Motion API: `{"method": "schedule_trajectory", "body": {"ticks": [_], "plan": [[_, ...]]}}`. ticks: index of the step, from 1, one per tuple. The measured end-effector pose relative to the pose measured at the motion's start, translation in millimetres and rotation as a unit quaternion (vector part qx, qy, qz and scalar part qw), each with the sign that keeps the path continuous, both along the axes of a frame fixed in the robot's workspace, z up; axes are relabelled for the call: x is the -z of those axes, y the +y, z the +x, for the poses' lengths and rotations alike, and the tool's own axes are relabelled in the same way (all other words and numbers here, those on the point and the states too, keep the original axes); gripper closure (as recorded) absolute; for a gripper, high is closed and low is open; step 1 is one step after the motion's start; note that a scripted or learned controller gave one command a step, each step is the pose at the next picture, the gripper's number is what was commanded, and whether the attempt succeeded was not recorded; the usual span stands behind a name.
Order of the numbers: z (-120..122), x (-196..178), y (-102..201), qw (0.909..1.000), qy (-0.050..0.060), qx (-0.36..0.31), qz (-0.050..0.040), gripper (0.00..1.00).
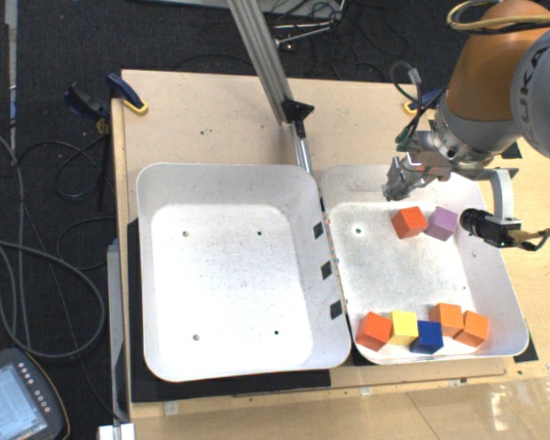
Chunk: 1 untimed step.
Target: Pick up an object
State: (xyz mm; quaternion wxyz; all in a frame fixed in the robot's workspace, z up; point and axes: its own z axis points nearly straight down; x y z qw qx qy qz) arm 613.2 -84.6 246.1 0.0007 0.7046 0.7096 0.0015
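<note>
My gripper [396, 188] hangs over the far edge of the right bin [422, 264], just up and left of an orange cube [408, 222]. A purple cube [442, 222] sits right beside that orange one. Nothing shows between the fingers. Along the bin's near edge lie an orange cube [375, 329], a yellow cube [403, 325], a blue cube [429, 336] and two more orange cubes [450, 317] [475, 326].
The left bin [225, 269] stands beside the right one, with black clips along the shared rim. A slanted metal rail [261, 53] crosses the bench at the back. Clamps sit at the bench's far left corner.
</note>
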Motion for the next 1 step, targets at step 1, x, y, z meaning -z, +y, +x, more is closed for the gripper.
{"method": "schedule_trajectory", "body": {"ticks": [1], "plan": [[7.9,13.1,57.7,1.0000,0.002,-0.001,0.0000,1.00]]}}
